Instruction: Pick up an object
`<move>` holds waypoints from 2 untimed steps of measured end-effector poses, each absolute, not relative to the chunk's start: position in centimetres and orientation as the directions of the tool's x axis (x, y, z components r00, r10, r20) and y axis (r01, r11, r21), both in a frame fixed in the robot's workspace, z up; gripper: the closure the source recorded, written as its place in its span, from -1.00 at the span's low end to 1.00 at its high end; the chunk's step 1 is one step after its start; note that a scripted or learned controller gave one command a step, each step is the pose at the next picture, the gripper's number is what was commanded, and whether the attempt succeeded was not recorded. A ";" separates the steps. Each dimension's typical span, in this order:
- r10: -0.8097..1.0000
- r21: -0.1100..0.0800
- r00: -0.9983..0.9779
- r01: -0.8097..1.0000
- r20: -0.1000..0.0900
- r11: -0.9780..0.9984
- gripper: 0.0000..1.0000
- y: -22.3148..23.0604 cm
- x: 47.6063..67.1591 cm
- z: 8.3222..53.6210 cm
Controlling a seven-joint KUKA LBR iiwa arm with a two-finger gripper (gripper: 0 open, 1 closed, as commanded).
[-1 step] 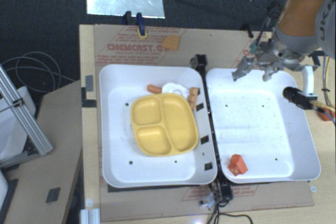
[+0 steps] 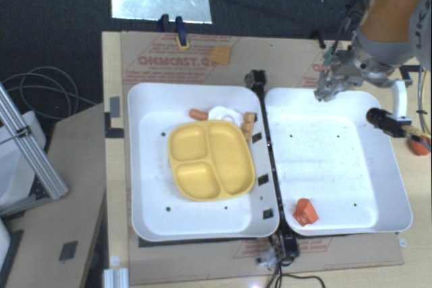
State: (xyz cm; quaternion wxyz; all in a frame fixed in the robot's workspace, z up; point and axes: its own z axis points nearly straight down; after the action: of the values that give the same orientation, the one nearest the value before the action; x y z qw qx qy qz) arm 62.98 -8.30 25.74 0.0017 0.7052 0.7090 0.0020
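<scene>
Down at the front of the right bin (image 2: 385,165) lies a small orange-red block (image 2: 305,211), close to the front wall. It sits alone on the white floor, well apart from the gripper (image 2: 327,92). That gripper hangs over the back rim of the same bin, at the end of the grey and orange arm (image 2: 395,10). I cannot tell if its fingers are apart or closed, and nothing shows between them. Over in the left bin (image 2: 145,165) rests a yellow tray (image 2: 209,160) with three parts. Behind it lie a little orange sausage (image 2: 198,114), a white thing (image 2: 226,116) and a tan piece (image 2: 249,122).
</scene>
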 end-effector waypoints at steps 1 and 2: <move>1.000 0.021 0.002 1.000 -0.006 -0.001 1.00 -13.2 62.2 45.6; 1.000 -0.013 -0.009 1.000 0.003 0.009 1.00 -5.9 62.8 20.6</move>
State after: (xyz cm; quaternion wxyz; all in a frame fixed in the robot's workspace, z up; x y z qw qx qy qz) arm 62.81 -5.85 20.59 -0.0059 0.7040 0.7102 -0.0034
